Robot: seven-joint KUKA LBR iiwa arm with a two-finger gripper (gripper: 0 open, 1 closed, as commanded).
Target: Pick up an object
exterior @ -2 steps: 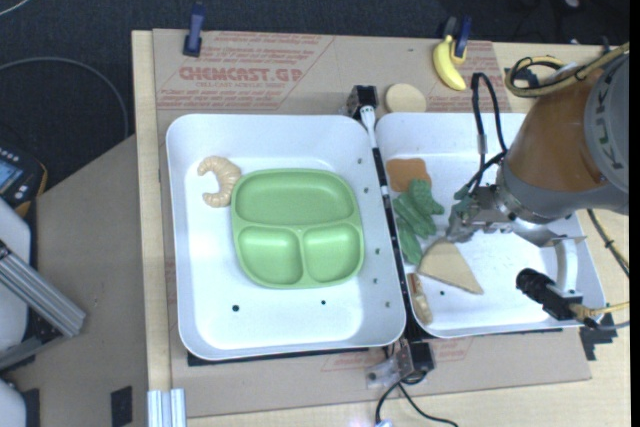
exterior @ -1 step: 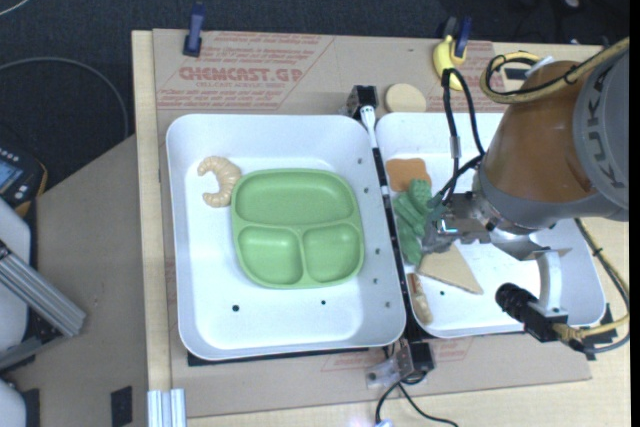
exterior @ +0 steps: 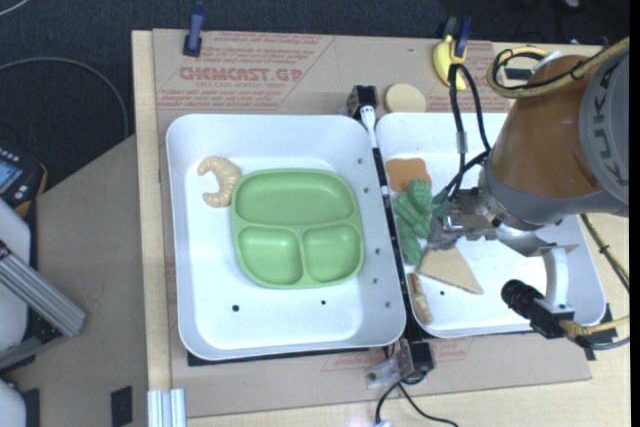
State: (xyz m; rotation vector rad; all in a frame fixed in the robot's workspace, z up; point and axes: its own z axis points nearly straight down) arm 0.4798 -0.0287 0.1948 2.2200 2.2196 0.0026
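My gripper (exterior: 443, 228) is low in the right bin (exterior: 520, 315), at its left side, with the grey and orange arm above it hiding most of the bin. It sits right against a green leafy toy (exterior: 413, 213). An orange-brown block (exterior: 406, 171) lies just behind the green toy. A tan wedge (exterior: 452, 273) lies in front of the gripper, and a small bread-like piece (exterior: 419, 300) rests near the bin's front left corner.
The left bin (exterior: 200, 295) holds a green divided plate (exterior: 297, 226) and a beige croissant toy (exterior: 220, 179) at its back left. A round beige disc (exterior: 405, 98) and a yellow clamp (exterior: 447, 58) sit on the cardboard behind the right bin. Black cables run over the arm.
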